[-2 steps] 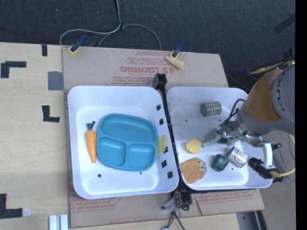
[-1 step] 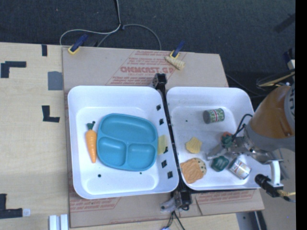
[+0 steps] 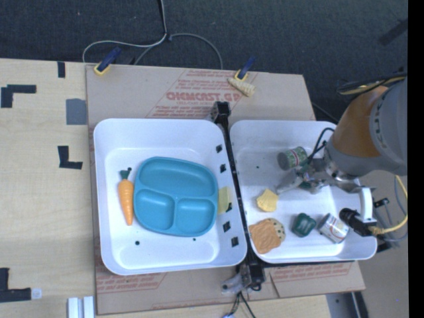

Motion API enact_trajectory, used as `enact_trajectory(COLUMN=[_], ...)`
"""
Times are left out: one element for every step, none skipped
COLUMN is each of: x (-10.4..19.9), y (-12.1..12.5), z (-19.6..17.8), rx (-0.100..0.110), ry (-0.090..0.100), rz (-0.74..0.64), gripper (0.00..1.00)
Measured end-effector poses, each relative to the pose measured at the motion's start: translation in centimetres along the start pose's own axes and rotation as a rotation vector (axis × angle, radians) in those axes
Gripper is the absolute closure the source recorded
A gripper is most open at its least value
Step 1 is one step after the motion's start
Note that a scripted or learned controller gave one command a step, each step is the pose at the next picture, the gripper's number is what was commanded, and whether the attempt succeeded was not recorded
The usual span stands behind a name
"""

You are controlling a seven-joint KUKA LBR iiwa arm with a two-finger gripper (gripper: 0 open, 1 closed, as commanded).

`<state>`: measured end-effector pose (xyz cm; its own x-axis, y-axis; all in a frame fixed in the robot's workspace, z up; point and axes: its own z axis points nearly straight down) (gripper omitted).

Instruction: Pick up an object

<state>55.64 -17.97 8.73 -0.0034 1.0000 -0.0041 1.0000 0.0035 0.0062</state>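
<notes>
My gripper [image 3: 299,178] hangs low over the middle of the right bin [image 3: 265,138], reached in from the right. A green can [image 3: 292,158] lies on its side just above it, close to or touching it. A pale yellow chunk [image 3: 267,200] sits a little down and to the left of the gripper. A round brown cookie-like piece [image 3: 266,235] rests near the bin's front left corner. A dark green object [image 3: 303,224] and a silver can [image 3: 333,228] lie side by side near the front wall.
The left bin [image 3: 106,144] holds a blue divided plate [image 3: 175,196], a carrot [image 3: 126,199] to its left and a small yellow piece [image 3: 224,201] by its right wall. Black clips [image 3: 220,114] join the bins. The arm's wrist [image 3: 354,144] covers the right bin's right side.
</notes>
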Motion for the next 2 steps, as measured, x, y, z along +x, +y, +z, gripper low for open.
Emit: enact_trajectory(x=[3.8, 2.5], y=[10.4, 9.3], z=[0.4, 0.4], rx=[0.064, 0.035], ry=[0.005, 0.016], rz=[0.006, 0.006], gripper=[0.0, 0.0])
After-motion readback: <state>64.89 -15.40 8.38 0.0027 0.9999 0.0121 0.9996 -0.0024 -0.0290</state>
